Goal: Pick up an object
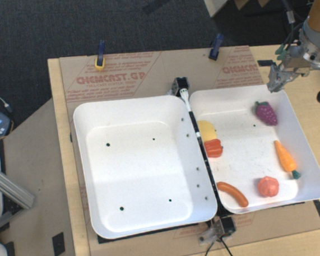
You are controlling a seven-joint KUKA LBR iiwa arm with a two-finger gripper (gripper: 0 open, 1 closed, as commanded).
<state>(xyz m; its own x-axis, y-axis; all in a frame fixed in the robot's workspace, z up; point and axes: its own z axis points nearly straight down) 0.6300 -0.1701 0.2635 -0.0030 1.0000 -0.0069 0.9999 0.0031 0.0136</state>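
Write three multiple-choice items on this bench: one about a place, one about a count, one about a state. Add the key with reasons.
1. Where does the purple grape bunch lie?
A. left bin
B. right bin, far right part
C. on the cardboard

2. How many toy foods are in the right bin?
A. three
B. nine
C. six

3. What is the gripper doing?
A. poised above the right bin's far right corner, nothing seen between its fingers
B. lifting the carrot
C. pressing on the left bin's floor

Key: B, the grapes sit near that bin's far right wall. C: grapes, carrot, tomato, sausage, red pepper, yellow piece. A, it sits over that corner, apart from every toy.
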